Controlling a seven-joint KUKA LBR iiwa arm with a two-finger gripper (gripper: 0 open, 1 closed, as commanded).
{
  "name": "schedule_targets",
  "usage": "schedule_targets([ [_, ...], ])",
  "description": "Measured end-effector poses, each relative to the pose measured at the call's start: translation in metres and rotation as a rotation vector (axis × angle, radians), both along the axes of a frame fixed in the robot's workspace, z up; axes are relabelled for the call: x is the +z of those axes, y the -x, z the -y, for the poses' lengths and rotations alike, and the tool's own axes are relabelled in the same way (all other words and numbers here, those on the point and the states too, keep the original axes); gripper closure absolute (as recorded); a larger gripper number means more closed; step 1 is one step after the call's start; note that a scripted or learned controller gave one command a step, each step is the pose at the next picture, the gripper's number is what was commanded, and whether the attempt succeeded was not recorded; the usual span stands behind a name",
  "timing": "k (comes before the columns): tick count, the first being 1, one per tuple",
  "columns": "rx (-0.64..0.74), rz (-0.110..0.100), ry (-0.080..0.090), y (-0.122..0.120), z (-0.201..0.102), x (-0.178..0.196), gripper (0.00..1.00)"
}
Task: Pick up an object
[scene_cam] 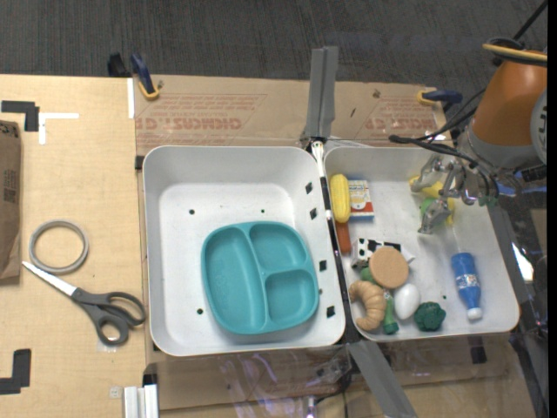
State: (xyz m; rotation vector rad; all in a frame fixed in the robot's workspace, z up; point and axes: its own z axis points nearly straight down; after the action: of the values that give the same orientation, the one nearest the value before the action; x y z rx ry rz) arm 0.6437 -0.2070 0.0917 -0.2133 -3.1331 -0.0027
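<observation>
My gripper hangs over the back right part of the right bin, below the arm's orange band. A small yellow-green object sits right at the gripper; I cannot tell whether it is held or lying on the bin floor. Several toys lie in this bin: a yellow corn cob, a small printed box, a tan round disc, a croissant, a white egg, a green broccoli piece and a blue bottle.
The left bin holds a teal divided plate. On the bench to the left lie scissors, a tape roll and a brown bag. A grey bar stands behind the bins' shared wall.
</observation>
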Motion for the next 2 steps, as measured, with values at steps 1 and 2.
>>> schedule_targets([
  [1, 0.003, 0.006, 0.003, -0.002, -0.001, 0.008, 1.0],
  [2, -0.018, 0.001, 0.001, 0.052, -0.063, -0.002, 1.0],
])
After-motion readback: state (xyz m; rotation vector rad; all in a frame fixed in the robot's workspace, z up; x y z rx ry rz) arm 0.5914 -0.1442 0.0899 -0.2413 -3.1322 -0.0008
